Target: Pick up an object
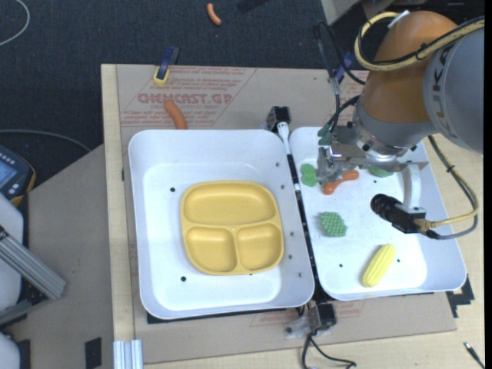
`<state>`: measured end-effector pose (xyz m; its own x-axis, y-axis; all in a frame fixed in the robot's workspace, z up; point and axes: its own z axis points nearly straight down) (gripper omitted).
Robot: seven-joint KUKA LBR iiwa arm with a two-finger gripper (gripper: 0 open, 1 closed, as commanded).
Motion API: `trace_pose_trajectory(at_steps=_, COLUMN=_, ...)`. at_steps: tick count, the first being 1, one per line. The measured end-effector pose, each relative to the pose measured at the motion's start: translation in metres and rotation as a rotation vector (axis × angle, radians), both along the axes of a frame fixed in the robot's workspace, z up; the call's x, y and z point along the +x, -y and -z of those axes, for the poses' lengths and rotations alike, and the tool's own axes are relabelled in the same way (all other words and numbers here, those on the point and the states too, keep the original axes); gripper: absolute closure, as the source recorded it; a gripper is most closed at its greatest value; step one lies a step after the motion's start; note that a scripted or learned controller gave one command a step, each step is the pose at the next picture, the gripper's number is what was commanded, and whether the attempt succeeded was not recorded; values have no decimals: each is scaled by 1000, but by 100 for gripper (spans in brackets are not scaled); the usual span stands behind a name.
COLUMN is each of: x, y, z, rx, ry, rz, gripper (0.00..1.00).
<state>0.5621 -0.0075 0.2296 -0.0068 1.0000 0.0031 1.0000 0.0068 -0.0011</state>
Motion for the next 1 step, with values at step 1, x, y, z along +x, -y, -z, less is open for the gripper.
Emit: trace_pose_trajectory(at_steps=1, x=13, y=-22, z=16, rx=-3, ry=1, rz=4, gripper=100)
